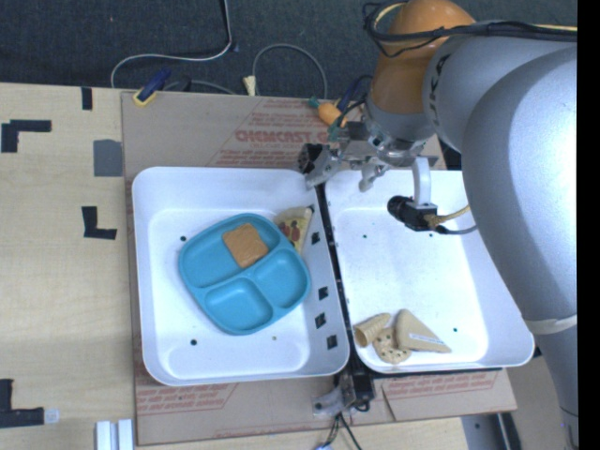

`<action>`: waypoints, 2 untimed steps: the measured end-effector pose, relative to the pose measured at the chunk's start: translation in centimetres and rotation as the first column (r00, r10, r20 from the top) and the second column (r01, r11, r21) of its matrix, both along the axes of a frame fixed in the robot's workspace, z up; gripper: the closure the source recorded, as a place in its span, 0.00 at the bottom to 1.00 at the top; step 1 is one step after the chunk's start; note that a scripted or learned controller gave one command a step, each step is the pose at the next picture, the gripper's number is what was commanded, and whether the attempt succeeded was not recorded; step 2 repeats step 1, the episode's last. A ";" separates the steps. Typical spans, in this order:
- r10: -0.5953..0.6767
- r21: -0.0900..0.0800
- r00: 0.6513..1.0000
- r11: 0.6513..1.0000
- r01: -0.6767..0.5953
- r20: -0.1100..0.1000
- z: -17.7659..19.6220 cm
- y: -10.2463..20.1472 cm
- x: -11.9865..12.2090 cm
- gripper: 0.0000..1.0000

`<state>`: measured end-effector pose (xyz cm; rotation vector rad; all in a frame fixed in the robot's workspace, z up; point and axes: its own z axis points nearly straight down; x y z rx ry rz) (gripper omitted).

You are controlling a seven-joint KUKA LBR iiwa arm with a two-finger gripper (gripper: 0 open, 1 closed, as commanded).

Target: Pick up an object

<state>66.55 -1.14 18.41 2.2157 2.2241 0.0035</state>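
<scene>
Nearest the camera, two wedge-shaped toy food pieces (403, 336) lay in the front corner of the right bin (487, 279). Further back, in the left bin (155, 279), a blue divided tray (246, 284) carried a brown square piece (246, 245), with a pale wedge (294, 225) just beside its rim. At the far end the gripper (349, 160) hung above the divider between the bins, gripping nothing visible; whether the jaws were spread or closed could not be told. The pick looked to be in its approach step: the next move called for descending onto one chosen piece.

Blue tray (246, 289), tan toast (246, 245), seemingly.
</scene>
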 end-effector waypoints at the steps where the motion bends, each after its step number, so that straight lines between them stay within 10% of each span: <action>1: -0.006 -0.001 1.000 1.000 0.006 -0.009 0.0 -1.0 -8.3 0.00; 2: -0.006 -0.001 1.000 1.000 0.006 -0.009 0.0 -1.0 -8.3 0.00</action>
